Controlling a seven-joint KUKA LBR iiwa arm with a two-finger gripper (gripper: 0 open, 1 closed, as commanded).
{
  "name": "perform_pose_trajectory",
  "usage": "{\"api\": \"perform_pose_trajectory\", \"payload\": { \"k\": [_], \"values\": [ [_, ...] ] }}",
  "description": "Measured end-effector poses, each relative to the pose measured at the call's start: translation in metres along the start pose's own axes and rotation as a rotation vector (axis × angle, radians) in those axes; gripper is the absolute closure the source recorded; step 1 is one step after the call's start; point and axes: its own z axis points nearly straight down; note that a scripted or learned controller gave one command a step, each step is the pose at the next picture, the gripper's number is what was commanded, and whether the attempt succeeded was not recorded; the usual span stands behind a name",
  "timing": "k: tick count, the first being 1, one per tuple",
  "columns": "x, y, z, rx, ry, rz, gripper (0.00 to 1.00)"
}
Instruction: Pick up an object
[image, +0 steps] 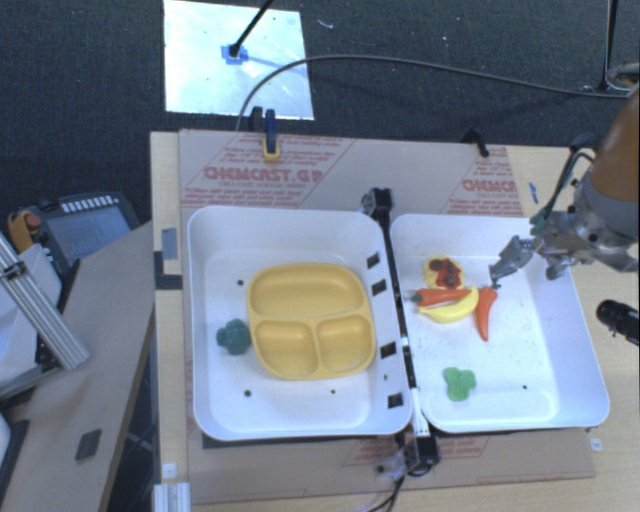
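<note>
Nearest us, along the front of the right bin (570, 400), we see a small green leafy toy (459, 383) lying alone on the white floor, well apart from the other pieces. Level with it in the left bin (210, 300) sits a yellow divided tray (305, 320) with three compartments, and a dark green broccoli (234, 337) rests just beside the tray's left edge, on the bin floor rather than in a compartment.

Further back in the right bin we find a tight cluster: a banana (450, 306) with a small carrot (437, 296) lying across its top, a round yellow piece with red and dark spots (443, 271) touching them from behind, and an orange chili pepper (484, 312) tilted just to the right of the banana. These pieces crowd each other, so any one of them is hemmed in by its neighbours.

The gripper (505, 263) hangs just above the pepper's upper end, close to the cluster. It is small and blurred; we cannot tell whether it is parted or closed, and we see nothing held in it. The arm (605, 200) is cut off at the right.

Beyond the bins lie printed cardboard (330, 165), a blue-and-yellow clamp (270, 135), and a shiny square plate (237, 58) on dark carpet.
</note>
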Motion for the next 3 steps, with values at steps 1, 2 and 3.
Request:
{"api": "perform_pose_trajectory", "payload": {
  "k": [1, 2, 3],
  "values": [
    [0.000, 0.002, -0.006, -0.012, -0.002, -0.002, 0.00],
    [0.001, 0.005, 0.035, -0.009, -0.001, -0.001, 0.00],
    [-0.002, 0.006, 0.077, -0.009, -0.001, 0.000, 0.00]
  ]
}}
